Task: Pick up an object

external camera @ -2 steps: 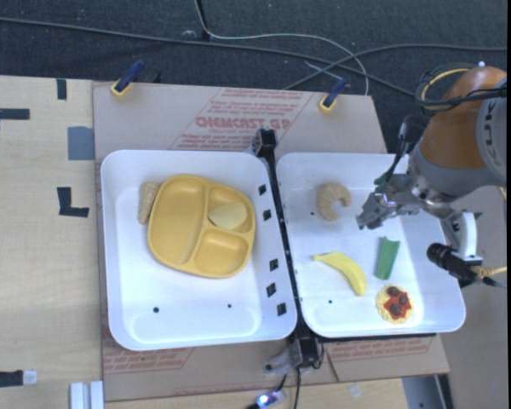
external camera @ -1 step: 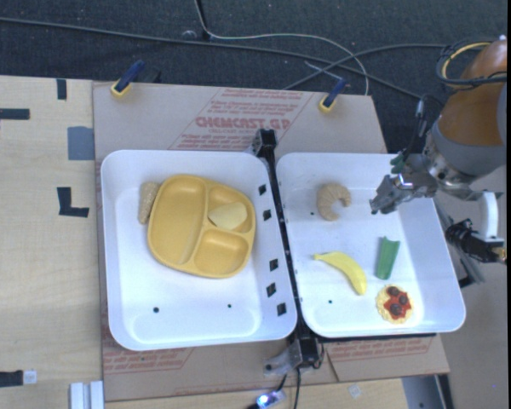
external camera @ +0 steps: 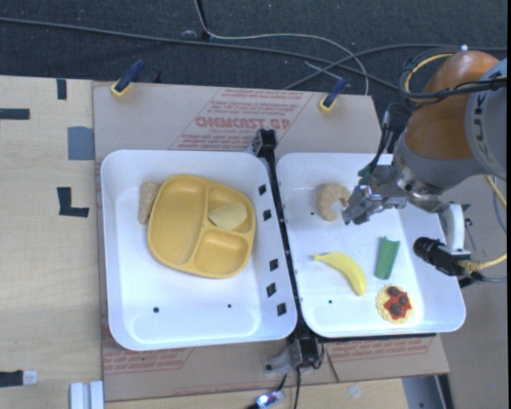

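The grey arm with its orange band comes in from the right, bends down at the wrist, and its dark hand (external camera: pixel 355 211) points down and leftward.

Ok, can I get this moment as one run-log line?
arm: over right bin | gripper: beside the bread piece, nothing seen held | banana, green piece, mini pizza: untouched | pick: not yet done

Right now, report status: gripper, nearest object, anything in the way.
Two-finger gripper low in right white bin, beside round tan bread roll. Roll not gripped. Yellow banana, green block nearby, not blocking.
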